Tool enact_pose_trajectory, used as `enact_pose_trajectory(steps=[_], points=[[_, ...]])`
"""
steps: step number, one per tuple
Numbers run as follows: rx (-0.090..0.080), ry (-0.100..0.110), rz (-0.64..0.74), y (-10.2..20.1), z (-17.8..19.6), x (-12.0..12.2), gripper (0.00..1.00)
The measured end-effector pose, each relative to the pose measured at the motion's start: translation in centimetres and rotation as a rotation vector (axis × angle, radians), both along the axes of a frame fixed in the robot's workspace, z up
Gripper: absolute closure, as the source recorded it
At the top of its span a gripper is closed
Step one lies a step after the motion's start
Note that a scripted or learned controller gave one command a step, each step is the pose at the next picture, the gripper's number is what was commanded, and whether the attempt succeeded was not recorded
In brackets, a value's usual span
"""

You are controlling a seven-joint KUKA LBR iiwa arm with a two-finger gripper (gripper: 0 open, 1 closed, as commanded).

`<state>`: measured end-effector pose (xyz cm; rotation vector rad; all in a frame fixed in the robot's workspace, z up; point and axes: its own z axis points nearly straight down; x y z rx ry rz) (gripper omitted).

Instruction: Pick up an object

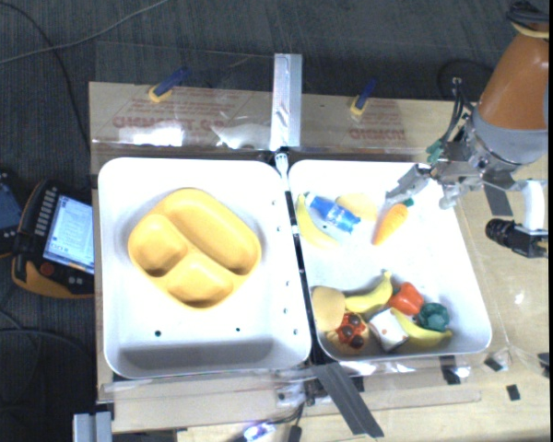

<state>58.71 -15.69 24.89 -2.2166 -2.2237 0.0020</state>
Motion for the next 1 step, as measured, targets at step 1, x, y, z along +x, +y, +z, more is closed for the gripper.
enact_pose_trajectory(steps=[1], points=[[-0.002, 0.000, 0.083, 0.02, -7.25, 2.05, 0.00]])
